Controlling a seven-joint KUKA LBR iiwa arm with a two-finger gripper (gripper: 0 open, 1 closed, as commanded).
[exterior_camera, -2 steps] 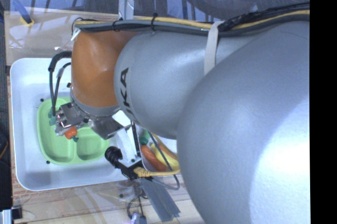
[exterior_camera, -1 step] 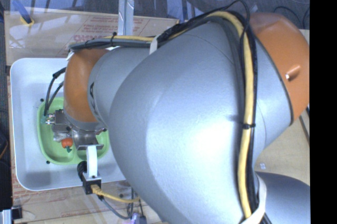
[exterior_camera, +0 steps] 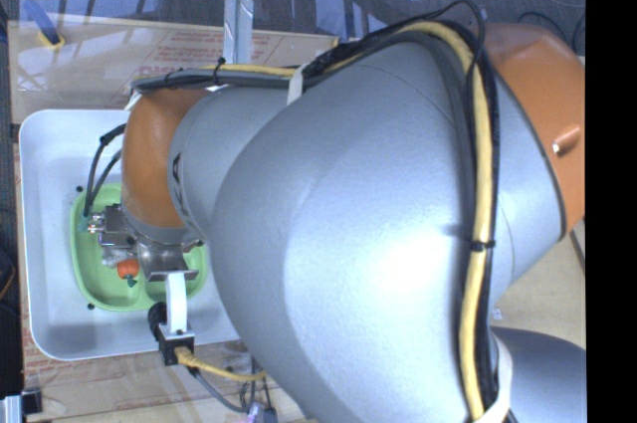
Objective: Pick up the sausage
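Note:
My gripper [exterior_camera: 136, 255] hangs low over a green plate [exterior_camera: 92, 277] in the left white bin [exterior_camera: 50, 162]. The wrist with its orange band [exterior_camera: 149, 162] stands right above it and hides most of the plate. A small orange-red piece [exterior_camera: 127, 268] shows on the plate just beside the gripper's metal body. I cannot tell whether that piece is the sausage, nor whether the gripper touches it.
The grey arm [exterior_camera: 378, 232] covers the middle and right of the view, including the right bin. A yellow cable [exterior_camera: 478, 152] runs along the arm. Cardboard [exterior_camera: 179, 48] and a short upright post [exterior_camera: 238, 23] lie behind the left bin.

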